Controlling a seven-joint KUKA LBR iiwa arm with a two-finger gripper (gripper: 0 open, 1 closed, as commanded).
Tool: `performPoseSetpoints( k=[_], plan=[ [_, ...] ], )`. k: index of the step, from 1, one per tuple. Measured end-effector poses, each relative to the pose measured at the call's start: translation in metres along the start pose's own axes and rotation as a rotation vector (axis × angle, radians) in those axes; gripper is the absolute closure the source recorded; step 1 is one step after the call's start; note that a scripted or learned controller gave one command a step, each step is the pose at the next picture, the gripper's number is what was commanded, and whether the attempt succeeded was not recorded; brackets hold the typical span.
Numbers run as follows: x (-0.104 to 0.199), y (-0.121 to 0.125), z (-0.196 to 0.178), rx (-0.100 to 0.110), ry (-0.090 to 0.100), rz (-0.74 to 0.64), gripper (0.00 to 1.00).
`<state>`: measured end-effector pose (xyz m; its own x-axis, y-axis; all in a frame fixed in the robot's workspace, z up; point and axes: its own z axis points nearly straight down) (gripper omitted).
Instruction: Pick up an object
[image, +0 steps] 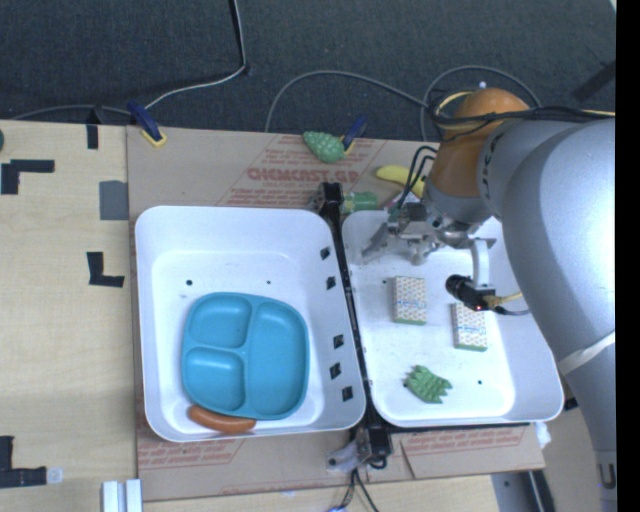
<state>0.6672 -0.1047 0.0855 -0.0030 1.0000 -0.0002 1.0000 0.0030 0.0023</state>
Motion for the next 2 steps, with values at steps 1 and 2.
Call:
performPoseSetpoints(
  k=[1,2],
  plan=[
    [0.0049,-0.0470,-0.0007,0.000,-0.002,0.003,0.00],
    [0.0053,-0.0395,-0.0004,0.001,0.000,0.003,0.00]
  ],
)
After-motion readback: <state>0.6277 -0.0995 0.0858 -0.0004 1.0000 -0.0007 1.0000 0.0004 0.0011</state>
